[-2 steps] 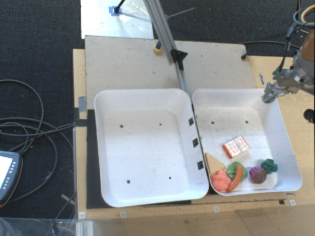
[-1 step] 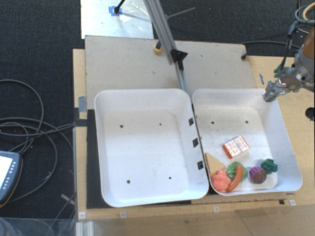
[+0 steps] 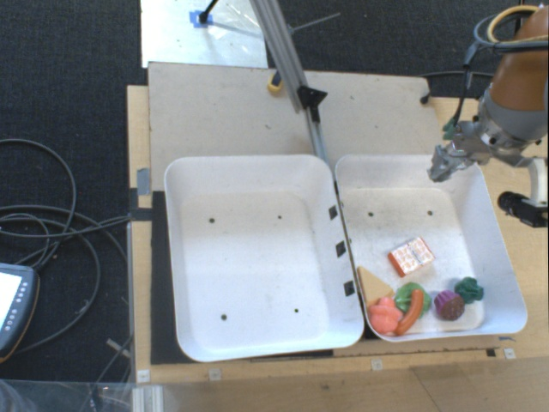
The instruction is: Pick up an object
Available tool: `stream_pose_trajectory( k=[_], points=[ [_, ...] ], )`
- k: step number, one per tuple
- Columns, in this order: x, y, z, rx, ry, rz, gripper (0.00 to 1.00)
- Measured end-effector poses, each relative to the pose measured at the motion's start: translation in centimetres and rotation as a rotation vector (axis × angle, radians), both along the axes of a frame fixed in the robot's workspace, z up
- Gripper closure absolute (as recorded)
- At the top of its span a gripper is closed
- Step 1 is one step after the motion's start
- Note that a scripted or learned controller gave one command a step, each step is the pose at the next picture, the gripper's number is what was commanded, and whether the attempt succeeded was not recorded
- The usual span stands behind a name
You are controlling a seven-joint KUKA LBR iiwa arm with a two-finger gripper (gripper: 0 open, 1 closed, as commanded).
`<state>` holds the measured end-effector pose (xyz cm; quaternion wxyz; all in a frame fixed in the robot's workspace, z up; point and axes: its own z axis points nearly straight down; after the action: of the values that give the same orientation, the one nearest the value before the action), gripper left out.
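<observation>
Your gripper [image 3: 439, 168] hangs over the right bin's [image 3: 506, 269] far rim. I cannot tell its grasp state. The orange box [image 3: 411, 256] lies nearest — well toward the camera from it, long axis slanting across the bin floor.

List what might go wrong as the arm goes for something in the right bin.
1. The toys crowd the right bin's near corner: the orange carrot lies against the green piece, so a grab may catch two.
2. The hand hangs over the far rim and could clip it descending.
</observation>
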<state>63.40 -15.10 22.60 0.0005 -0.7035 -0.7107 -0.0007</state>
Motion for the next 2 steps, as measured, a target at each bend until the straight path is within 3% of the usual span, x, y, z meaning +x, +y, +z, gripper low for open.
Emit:
stream_pose_trajectory(
  k=[2],
  points=[
    [-0.8, 10.7, -1.4, 0.001, 0.000, 0.000, 1.00]
  ],
)
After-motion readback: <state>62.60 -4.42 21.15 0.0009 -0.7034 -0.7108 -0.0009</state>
